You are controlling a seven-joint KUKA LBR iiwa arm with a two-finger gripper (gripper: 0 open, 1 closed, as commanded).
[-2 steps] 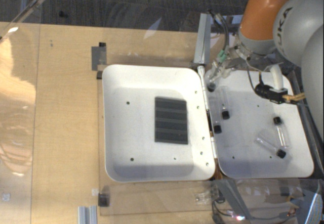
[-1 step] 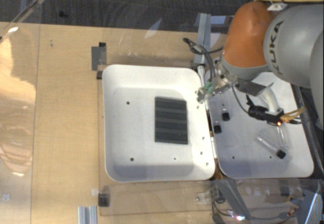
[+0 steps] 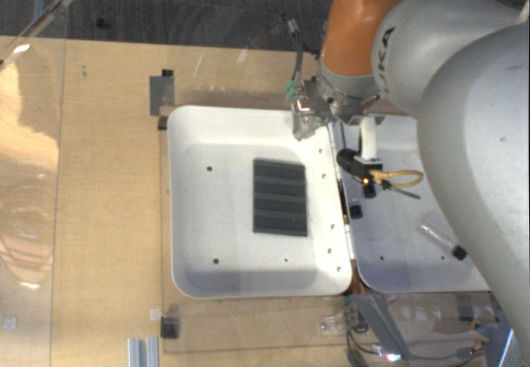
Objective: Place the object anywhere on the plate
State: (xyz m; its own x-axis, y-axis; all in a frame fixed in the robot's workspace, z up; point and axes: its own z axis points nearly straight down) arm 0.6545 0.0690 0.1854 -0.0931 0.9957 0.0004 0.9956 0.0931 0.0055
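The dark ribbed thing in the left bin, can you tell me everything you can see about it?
The dark ribbed thing is a flat, dark grey rectangle, maybe the plate, with four raised bands running across it. It looks like matte plastic or rubber. It lies flat on the floor of the left white bin, a bit right of the middle, with its long side running away from the camera. Nothing sits on it, and only the bin floor touches it.

Partial dark lettering on the grey arm (image 3: 389,50) is too cut off to read.
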